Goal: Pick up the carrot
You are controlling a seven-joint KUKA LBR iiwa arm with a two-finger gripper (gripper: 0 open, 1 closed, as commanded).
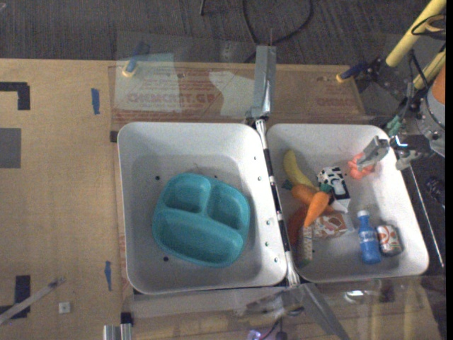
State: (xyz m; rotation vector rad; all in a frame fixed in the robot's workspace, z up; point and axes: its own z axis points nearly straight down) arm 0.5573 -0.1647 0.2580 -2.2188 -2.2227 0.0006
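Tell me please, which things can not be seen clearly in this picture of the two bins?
- Gripper: small and blurred in the camera view; whether it is open cannot be told.
- Carrot: lies against neighbouring toys, so where its lower end stops is unclear.
- Can: label too small to read.
- Arm: cut off by the right edge.

two bins sit side by side. the left bin holds a divided plate. in the right bin, the carrot lies below a banana, with a bottle and can farther right.
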